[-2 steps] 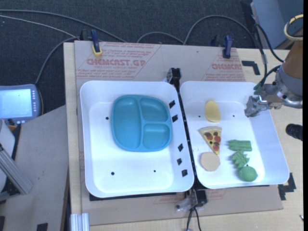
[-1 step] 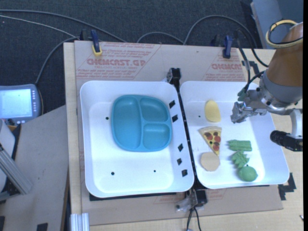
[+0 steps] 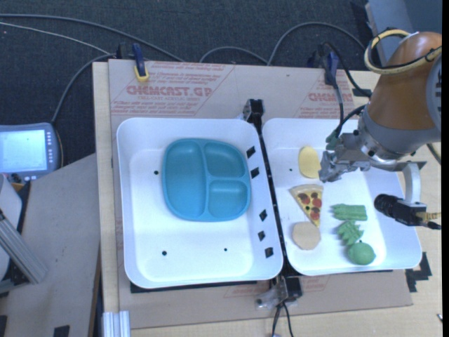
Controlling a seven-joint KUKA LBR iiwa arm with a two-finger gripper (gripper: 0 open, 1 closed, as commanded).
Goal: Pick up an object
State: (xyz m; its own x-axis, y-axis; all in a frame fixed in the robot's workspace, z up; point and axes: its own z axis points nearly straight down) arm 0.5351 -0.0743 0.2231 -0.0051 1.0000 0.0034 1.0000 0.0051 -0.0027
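Pizza slice is sitting in the right bin, gripper hovering just above it beside the yellow piece; can't tell its grip state.

Divided plate in left bin; food pieces in right bin.

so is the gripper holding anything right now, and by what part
Cannot be told. The gripper sits low beside the yellow piece in the right bin, with nothing visibly between its fingers.

1 fixed camera looks down at a slant on both white bins, arm entering from right
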